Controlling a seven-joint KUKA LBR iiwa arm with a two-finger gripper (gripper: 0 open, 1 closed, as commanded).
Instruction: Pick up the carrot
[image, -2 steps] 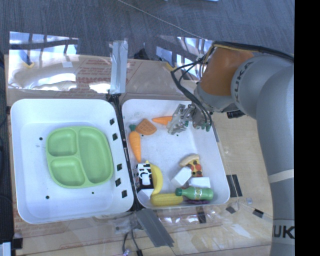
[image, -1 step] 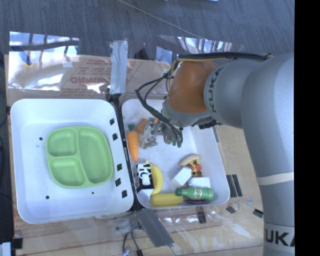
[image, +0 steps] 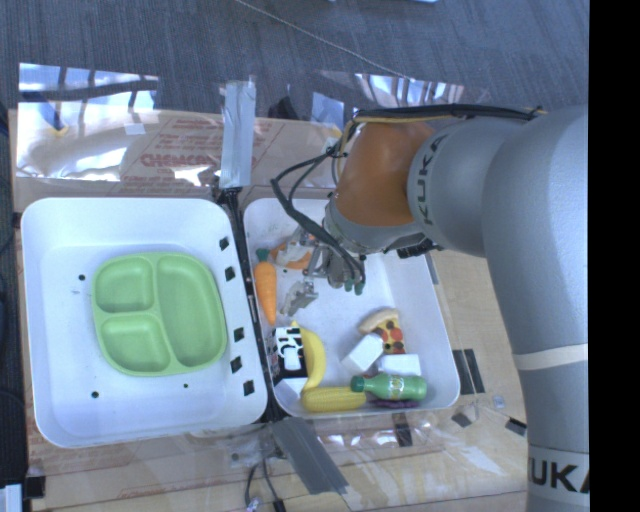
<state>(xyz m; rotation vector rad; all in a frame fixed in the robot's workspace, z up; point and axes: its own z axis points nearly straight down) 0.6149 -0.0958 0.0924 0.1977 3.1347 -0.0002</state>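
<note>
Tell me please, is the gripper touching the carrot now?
Apart. In the camera view, the gripper hangs to the right of the carrot, and a strip of white bin floor shows between them.

Arm (image: 480, 190) hides right bin's (image: 440, 330) far wall

Carrot (image: 266, 291) seen lying lengthwise against left wall of right bin (image: 440, 330). Gripper (image: 322, 268) positioned just right of carrot, nothing seen between fingers. Banana (image: 322, 378), green bottle (image: 392, 387), pizza slice (image: 382, 323) noted nearer front. Green divided plate (image: 158, 314) set in left bin (image: 50, 300).
</note>
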